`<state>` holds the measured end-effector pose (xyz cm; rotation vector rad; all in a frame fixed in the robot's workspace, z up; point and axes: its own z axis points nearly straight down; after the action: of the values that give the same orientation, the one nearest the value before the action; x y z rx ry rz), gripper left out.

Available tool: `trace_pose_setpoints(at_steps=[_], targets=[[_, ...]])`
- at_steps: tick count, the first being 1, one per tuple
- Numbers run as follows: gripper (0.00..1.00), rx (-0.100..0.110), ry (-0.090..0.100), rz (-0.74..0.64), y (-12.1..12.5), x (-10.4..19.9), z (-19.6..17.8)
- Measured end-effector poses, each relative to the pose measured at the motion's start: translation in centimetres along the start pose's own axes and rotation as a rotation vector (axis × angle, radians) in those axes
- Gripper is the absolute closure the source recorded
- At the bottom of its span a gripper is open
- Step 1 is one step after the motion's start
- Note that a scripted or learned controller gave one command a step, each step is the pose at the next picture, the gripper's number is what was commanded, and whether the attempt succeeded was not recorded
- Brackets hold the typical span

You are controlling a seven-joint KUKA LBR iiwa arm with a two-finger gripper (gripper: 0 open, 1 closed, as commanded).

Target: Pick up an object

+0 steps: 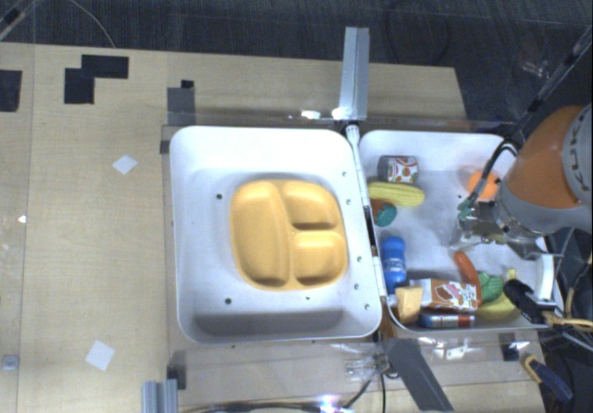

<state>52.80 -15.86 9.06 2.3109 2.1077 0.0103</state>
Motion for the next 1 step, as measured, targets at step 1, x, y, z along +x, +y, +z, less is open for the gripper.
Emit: trace_pose_setpoints(at_steps=[1], targets=[[1.00,-0.006,0.001,0.183,-3.64,2.89,-0.12]])
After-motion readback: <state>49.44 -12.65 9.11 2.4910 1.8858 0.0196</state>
